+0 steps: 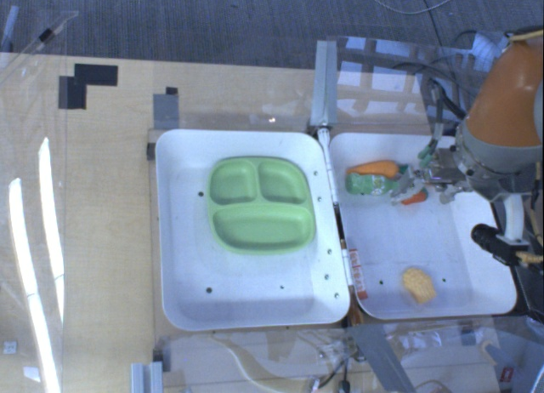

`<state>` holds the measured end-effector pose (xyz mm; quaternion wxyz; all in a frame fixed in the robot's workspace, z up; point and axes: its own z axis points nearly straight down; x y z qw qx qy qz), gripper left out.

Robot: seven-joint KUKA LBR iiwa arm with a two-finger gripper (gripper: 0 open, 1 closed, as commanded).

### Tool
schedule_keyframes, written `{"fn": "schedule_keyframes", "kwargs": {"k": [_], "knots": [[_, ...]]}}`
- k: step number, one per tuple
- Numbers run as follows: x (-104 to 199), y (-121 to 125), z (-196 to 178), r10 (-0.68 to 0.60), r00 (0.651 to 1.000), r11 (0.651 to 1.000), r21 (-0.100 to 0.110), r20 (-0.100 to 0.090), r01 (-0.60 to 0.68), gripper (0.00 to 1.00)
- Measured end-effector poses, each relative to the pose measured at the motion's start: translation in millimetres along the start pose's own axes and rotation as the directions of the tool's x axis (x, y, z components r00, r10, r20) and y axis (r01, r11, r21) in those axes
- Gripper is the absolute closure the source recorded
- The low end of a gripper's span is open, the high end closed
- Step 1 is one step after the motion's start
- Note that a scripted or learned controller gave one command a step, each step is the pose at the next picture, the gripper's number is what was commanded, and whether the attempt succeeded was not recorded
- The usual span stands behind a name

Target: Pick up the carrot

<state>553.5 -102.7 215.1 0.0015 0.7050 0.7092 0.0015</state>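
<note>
The carrot (377,168) is an orange piece lying at the far left of the right bin (476,298), close to the wall between the two bins. A green piece (368,185) lies against its near side. My gripper (413,184) hangs low over the right bin, just right of the carrot and the green piece. A small orange-red bit (415,199) shows right under the gripper; what it is I cannot make out. The carrot lies on the bin floor, to the gripper's left.
A green divided plate (260,204) sits in the middle of the left bin (183,281). A yellowish lumpy item (417,284) lies near the right bin's front. The arm's orange band (510,98) and grey wrist cover the right bin's far right corner.
</note>
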Motion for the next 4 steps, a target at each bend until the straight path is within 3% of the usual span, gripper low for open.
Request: {"fn": "schedule_keyframes", "kwargs": {"k": [1, 2, 3, 4], "knots": [[-23.9, 103.5, 20.5, 0.013, 1.0, 1.0, 0.0, 0.001, -0.013, 0.0], [-28.0, 111.3, 128.0, -0.229, 0.973, 0.973, -0.003, 0.002, 0.229, 0.0], [-28.0, 111.0, 117.5, -0.231, 0.973, 0.973, 0.0, 0.002, 0.231, 1.0], [69.0, 117.2, 28.2, -0.118, 0.993, 0.993, -0.004, 0.0, 0.118, 1.0]]}}
